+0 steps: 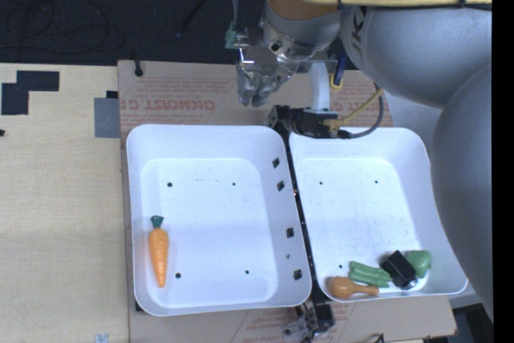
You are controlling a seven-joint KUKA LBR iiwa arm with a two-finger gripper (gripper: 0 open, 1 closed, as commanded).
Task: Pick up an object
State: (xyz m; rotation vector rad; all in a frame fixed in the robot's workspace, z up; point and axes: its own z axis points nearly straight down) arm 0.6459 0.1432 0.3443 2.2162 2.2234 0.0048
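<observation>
Above the far edge of the bench, over the brown cardboard sheet (193,100) behind the two bins, the grey metal two-finger gripper (255,95) is seen hanging, clear of both. Nothing is carried; whether the claw is released or clenched cannot be told at this angle. In the left white plastic bin (136,173) a small orange toy carrot with a green top (158,251) is laid alone near the front left corner, so it is judged the easier target. In the right white bin (434,165) a green pod-shaped toy (369,274), a black block (399,268), a green rounded piece (419,259) and an orange pear-shaped toy (349,287) are crowded touching in the front corner, where a clean grasp is judged harder. No descent is begun yet.
</observation>
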